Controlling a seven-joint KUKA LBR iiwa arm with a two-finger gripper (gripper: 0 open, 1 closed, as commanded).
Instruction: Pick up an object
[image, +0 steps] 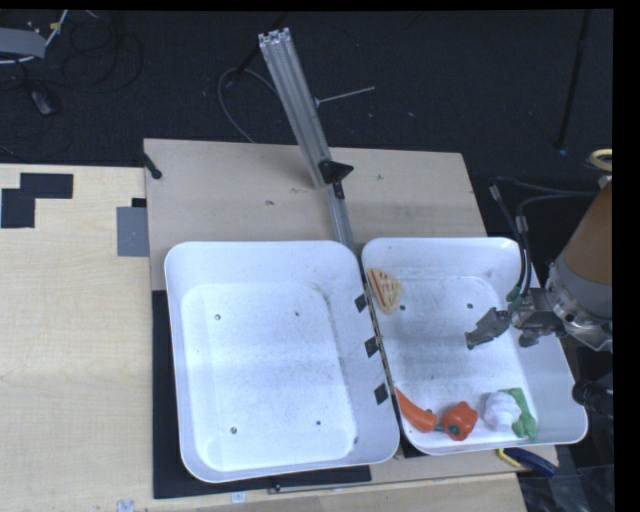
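The right bin (440, 255) holds a tan ridged piece (385, 290) near its upper left wall. Along its front lie an orange carrot-like piece (414, 412), a red pepper-like piece (460, 419), a white lumpy object (500, 408) and a green object (522, 414). My gripper (505, 328) hangs over the right side of this bin, well above the front row of objects. Its dark fingers (487, 331) point left and are spread, with nothing between them.
The left bin (200, 270) sits beside the right one, with black clips (372, 346) along the shared wall. A slanted metal bar (300, 110) rises behind the bins. Cables trail at the right edge of the bench.
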